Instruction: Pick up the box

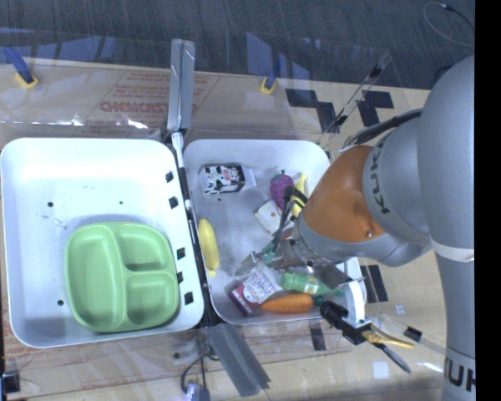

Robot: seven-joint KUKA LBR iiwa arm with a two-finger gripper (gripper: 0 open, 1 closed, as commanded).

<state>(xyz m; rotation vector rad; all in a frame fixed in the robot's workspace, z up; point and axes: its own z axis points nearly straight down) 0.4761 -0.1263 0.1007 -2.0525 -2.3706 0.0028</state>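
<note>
Centre the gripper (271, 253), whose state cannot be told here, over the black-and-white box (224, 179) at upper centre of the right bin (259, 150), clear of the banana (208, 245).

One fixed camera looks down on the bench (234, 82) from above, at a slant. Both white bins fit in the view side by side, the left bin (17, 224) and the right bin (250, 150), with dark floor across the far side. The arm (417, 190) enters from the right, close to the lens and looming large.
</note>
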